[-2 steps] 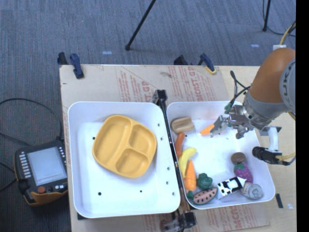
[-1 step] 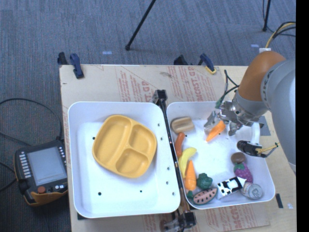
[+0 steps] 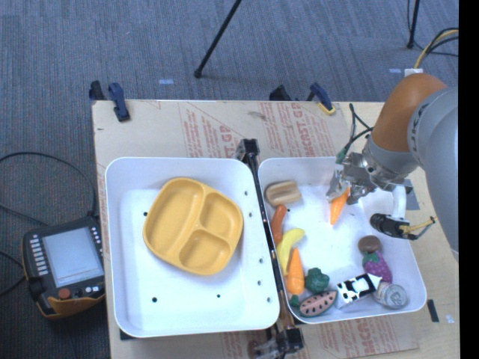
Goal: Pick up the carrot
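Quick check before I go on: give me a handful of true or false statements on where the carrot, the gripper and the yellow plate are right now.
1. The gripper holds a carrot between its fingers, over the right bin. True.
2. The yellow plate lies in the right bin. False: it lies in the left bin.
3. A second carrot lies in the right bin beside a banana. True.
4. The held carrot hangs over the plate. False: it hangs over the right bin, near its far edge.
5. The watermelon slice lies at the right bin's far edge. False: it lies at the near edge.
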`<action>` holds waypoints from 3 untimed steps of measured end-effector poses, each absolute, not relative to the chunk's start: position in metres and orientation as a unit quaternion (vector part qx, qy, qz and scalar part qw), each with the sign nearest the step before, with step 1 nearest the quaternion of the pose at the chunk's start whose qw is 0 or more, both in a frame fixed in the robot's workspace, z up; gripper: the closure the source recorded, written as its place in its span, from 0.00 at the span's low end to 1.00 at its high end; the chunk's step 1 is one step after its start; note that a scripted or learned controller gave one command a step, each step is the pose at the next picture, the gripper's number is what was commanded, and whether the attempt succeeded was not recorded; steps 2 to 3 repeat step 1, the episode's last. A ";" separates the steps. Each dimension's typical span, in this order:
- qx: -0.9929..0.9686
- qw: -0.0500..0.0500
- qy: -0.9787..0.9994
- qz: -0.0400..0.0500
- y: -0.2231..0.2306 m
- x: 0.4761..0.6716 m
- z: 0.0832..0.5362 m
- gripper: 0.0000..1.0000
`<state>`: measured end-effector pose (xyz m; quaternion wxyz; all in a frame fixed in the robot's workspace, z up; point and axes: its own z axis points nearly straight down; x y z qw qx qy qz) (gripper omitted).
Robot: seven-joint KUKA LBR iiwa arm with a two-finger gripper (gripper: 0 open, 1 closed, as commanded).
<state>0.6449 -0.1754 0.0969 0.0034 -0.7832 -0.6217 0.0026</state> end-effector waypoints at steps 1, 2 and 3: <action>-0.849 -0.002 -0.528 -0.002 -0.163 0.646 0.230 1.00; -0.849 -0.002 -0.528 -0.002 -0.163 0.646 0.230 1.00; -0.849 -0.002 -0.528 -0.002 -0.163 0.646 0.230 1.00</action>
